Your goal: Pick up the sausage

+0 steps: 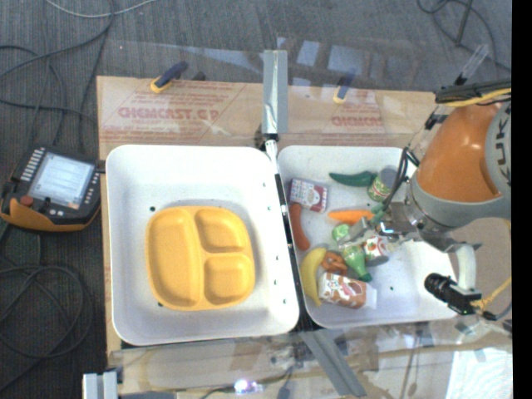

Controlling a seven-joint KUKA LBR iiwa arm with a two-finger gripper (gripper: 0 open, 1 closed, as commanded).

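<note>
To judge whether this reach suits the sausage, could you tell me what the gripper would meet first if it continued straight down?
Probably the green toy vegetable among the clutter below the gripper, not the sausage, which lies further left along the bin wall. Depth is unclear.

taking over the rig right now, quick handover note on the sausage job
Gripper: low in the right bin among the food pile; whether it is open or shut cannot be told, and nothing is seen held.
Sausage: lying along the right bin's left wall, above the banana, apart from the gripper.
Left bin: holds the yellow tray.
Done: nothing yet, the sausage is not lifted.
Left: move to the sausage, grasp it, lift it.
</note>
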